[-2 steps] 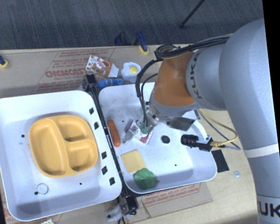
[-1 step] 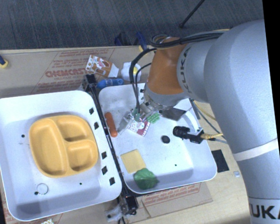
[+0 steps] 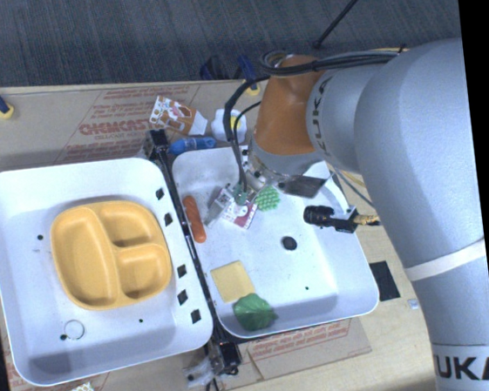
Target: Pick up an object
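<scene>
Objects lying in right bin (image 3: 361, 295): orange sausage (image 3: 194, 219) at left wall, yellow slice (image 3: 233, 281) and green lump (image 3: 254, 312) near, green studded piece (image 3: 267, 199) far. Gripper (image 3: 239, 207) lowered beside studded piece; finger state cannot be told. Yellow tray (image 3: 111, 252) in left bin (image 3: 6, 261).

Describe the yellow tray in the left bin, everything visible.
The yellow tray is a rounded, squarish divided plate of matte plastic by the look of it, with one long compartment on its left and two smaller ones on its right. It lies flat, face up, near the middle of the left bin, on the floor. Its compartments hold nothing. Nothing else touches it, and it sits apart from the bin's walls.
</scene>
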Available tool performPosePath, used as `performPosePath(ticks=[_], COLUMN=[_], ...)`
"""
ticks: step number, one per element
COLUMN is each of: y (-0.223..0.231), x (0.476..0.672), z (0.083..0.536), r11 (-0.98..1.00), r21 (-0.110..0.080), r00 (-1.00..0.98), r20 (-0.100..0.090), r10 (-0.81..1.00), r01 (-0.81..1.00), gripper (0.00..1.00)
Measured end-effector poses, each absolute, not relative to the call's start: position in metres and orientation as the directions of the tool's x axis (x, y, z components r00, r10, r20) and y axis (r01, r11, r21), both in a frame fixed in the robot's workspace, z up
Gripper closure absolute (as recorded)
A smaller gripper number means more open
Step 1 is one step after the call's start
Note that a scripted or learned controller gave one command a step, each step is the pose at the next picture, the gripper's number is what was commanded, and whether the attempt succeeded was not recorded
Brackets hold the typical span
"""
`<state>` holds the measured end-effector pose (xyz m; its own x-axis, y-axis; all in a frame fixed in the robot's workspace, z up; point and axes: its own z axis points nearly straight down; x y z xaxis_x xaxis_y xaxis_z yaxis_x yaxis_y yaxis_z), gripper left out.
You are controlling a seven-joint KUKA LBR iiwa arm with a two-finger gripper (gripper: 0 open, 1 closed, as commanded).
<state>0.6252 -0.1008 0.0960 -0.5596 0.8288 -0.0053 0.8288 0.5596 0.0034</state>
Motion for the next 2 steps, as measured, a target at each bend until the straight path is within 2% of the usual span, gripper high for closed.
performPosePath(ticks=[1,2], y=[-0.103,-0.101], x=[0.571,0.599], z=[0.097,0.096], r11=[0.455,0.292], r21=[0.012,0.004], r00=[-0.455,-0.292], r20=[-0.009,-0.003], r10=[0.89,0.956], r01=[0.89,0.956], gripper=[0.0,0.0])
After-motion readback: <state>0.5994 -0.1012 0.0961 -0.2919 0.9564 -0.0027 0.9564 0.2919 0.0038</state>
